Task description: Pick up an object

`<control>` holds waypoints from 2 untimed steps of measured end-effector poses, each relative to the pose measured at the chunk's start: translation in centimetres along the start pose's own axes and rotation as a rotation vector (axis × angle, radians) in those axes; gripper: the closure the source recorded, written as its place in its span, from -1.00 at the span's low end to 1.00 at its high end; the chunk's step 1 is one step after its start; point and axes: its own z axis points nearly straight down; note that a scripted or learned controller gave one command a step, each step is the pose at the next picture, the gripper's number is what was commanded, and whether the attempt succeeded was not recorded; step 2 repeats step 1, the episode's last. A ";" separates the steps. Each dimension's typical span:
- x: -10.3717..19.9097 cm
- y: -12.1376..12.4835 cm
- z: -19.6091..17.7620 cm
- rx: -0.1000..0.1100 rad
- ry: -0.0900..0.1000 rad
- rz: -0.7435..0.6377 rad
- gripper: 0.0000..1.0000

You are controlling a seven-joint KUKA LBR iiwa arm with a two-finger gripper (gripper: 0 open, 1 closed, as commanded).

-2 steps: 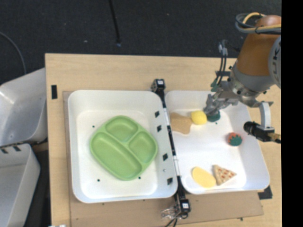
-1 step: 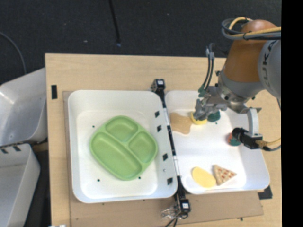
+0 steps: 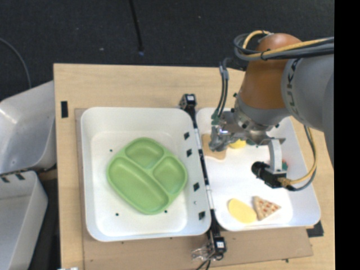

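So, quick rundown of what's sitting where:

Target stuff: right bin (image 3: 301,210) has a yellow oval piece (image 3: 241,211) and a pizza-slice toy (image 3: 265,207) side by side near its front edge, almost touching. A tan block (image 3: 217,152) sits by the bin's left wall, with a small yellow thing (image 3: 238,144) just beside it, half hidden under the wrist.

Gripper: gripper (image 3: 218,142) is down low in the right bin's back-left area, right over the tan block. Honestly can't tell how wide it's open or whether it's got anything, the wrist hardware blocks it.

Arm: grey with the orange band (image 3: 267,89), coming in over the right bin's back edge.

Left bin: left bin (image 3: 95,218) holds a green divided tray (image 3: 147,175), lying flat around the middle, turned diagonally.

Bench: wooden bench (image 3: 135,86) under both bins, bins touching along the middle.
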 end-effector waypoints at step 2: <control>5.9 -1.3 -0.8 -0.001 0.001 -0.002 1.00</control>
